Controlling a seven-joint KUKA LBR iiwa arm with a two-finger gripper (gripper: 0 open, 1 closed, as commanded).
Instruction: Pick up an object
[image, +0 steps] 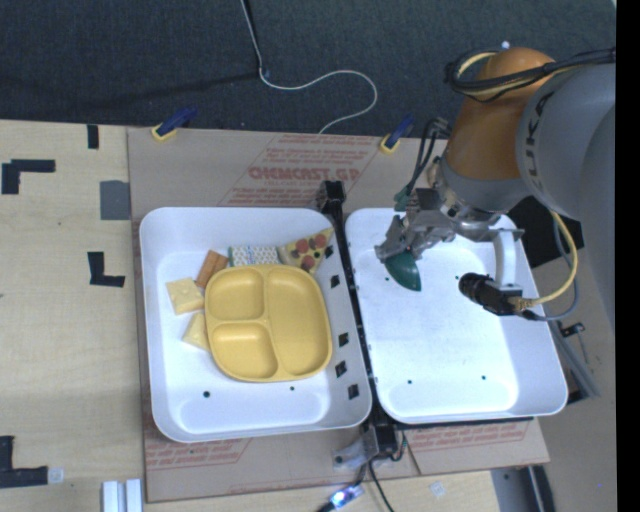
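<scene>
Camera view, hand (403, 250) over right bin (470, 380), green object (407, 270) between fingers

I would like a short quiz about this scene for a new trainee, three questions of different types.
1. True or false: the yellow divided plate lies in the right bin.
2. Which bin is the gripper above? A) left B) right
3. Fill in: the object at the gripper is dark ____.

Key: 1 false, it lies in the left bin; 2 B; 3 green.
</scene>
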